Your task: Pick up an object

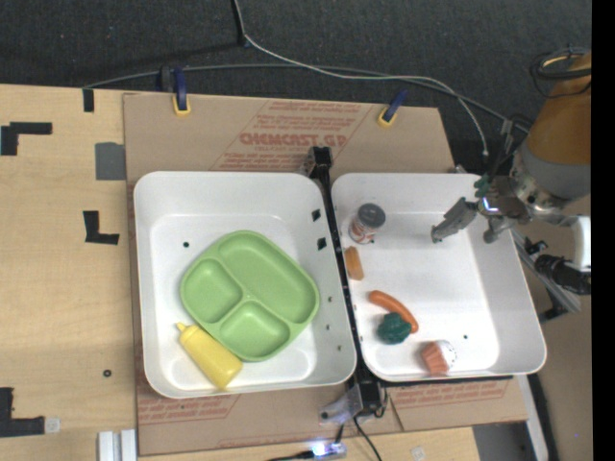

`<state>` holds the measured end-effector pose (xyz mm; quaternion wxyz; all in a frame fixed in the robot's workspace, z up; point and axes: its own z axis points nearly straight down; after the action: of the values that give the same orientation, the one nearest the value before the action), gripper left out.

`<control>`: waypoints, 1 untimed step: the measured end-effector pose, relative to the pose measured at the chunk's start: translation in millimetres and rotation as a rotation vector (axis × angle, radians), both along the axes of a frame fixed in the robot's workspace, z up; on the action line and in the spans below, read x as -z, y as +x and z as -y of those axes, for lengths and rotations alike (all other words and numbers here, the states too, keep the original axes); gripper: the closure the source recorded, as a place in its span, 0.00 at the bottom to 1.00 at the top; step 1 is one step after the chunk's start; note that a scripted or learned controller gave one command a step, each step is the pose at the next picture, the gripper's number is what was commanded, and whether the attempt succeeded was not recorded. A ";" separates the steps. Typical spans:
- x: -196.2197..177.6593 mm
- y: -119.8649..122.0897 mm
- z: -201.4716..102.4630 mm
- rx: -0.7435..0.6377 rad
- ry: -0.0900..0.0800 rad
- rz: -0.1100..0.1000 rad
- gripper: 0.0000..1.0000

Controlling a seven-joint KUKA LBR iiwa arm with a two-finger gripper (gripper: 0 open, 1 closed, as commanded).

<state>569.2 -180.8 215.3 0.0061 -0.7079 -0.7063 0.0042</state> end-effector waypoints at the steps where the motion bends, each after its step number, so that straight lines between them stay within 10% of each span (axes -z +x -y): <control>1: -7.6 2.9 -0.4 -0.004 -0.003 0.013 0.00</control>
<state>572.2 -180.4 222.9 0.0006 -0.7066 -0.7076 0.0006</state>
